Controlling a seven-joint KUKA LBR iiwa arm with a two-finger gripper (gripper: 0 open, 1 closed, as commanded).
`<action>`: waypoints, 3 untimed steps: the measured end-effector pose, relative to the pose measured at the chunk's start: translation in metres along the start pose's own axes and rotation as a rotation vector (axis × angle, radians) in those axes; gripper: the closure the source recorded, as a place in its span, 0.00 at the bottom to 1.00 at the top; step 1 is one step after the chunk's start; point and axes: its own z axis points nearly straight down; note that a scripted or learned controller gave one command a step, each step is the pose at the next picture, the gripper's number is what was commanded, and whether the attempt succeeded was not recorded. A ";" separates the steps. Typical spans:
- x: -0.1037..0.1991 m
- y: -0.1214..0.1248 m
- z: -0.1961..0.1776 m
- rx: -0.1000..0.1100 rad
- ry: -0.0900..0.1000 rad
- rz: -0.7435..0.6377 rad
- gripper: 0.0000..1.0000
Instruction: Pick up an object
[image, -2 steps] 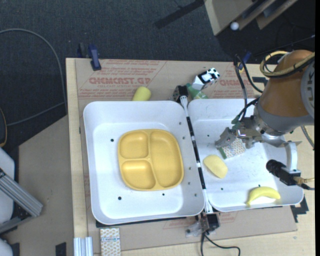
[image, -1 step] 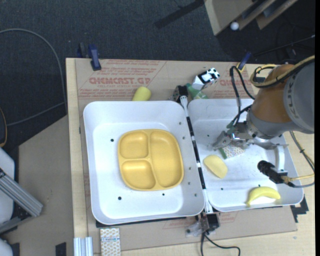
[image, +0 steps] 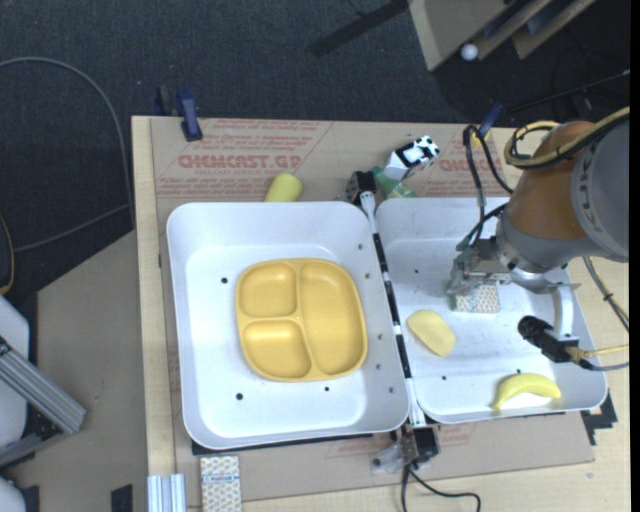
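In the right bin (image: 440, 225), my gripper (image: 468, 284) is low over the middle, directly above a small speckled pale block (image: 484, 299) that its tip partly hides. A pale yellow rounded lump (image: 431, 332) lies on the bin floor just left of and below the gripper. A yellow banana (image: 527, 390) rests near the bin's front right corner. None of these three is lifted off the floor.
The left bin (image: 200, 250) holds a yellow divided plate (image: 300, 318). Behind the bins on the cardboard lie a small yellow object (image: 283, 187) and a black-and-white toy (image: 416, 154). A blue clamp (image: 187, 114) sits at the far left edge.
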 end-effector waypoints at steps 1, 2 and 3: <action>0.000 0.000 -0.010 -0.002 -0.001 0.001 1.00; 0.000 0.001 -0.020 -0.004 -0.001 0.001 1.00; 0.000 0.001 -0.020 -0.003 -0.001 0.001 0.00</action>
